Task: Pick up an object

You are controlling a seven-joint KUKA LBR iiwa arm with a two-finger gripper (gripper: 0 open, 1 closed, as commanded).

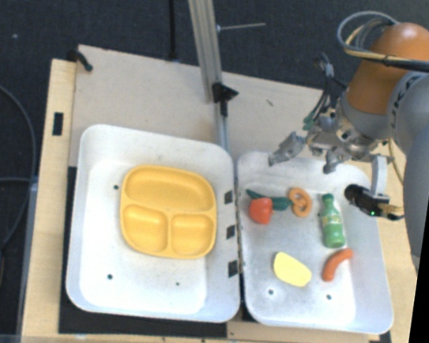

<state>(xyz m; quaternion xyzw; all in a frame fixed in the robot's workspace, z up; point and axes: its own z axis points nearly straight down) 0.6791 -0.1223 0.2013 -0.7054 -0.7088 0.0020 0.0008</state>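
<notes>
Yellow wedge (292, 269) lies low in the right bin (373, 310), probably light, smooth plastic; grasp across its narrow width. Gripper (306, 155) hovers at the bin's far edge, fingers spread, empty.

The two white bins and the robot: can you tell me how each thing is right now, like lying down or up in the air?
Gripper: open, over the right bin's far edge, holding nothing.
Yellow divided plate: flat in the left bin, right side up.
Green bottle: lying on its side.
Tomato: resting in the right bin.
Orange ring: lying by the tomato.
Sausage: lying down.
Yellow piece: lying flat.
</notes>
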